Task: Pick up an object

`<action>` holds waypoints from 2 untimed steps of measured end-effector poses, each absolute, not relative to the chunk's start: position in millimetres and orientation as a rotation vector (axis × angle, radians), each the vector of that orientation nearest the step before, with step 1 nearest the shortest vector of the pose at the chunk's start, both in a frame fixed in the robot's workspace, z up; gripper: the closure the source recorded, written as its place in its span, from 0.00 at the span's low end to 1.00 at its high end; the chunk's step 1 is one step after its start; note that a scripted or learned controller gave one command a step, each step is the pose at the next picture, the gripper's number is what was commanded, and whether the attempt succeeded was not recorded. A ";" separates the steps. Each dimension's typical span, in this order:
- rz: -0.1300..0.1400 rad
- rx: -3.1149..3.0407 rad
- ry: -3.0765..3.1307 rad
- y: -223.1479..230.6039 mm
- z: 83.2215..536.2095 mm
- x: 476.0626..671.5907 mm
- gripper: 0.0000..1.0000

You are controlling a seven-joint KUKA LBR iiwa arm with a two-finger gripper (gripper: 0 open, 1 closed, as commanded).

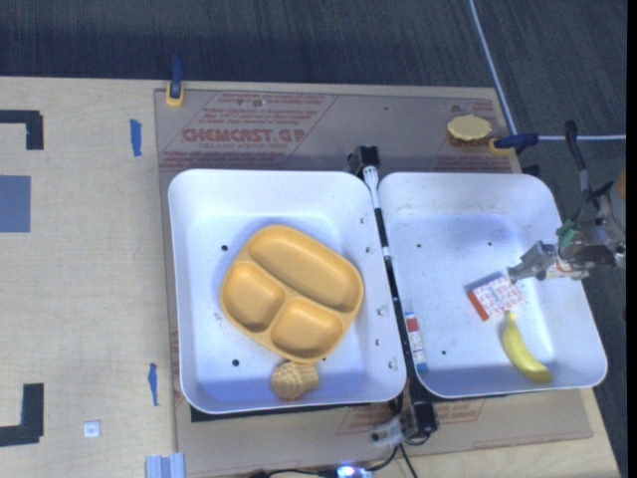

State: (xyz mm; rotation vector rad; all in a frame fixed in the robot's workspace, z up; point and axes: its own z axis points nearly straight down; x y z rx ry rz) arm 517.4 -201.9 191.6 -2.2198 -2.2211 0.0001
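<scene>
Here the gripper is hovering at the right bin's right side, just above a red-and-white packet; whether its jaws are spread I cannot tell. A banana is lying just below the packet, pointing from upper left to lower right. A yellow tray is sitting in the left bin.
</scene>
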 end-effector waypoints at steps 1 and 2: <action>-0.006 -2.227 -2.226 -191.7 97.1 517.0 0.00; -0.007 -2.229 -2.228 -191.9 107.2 517.7 1.00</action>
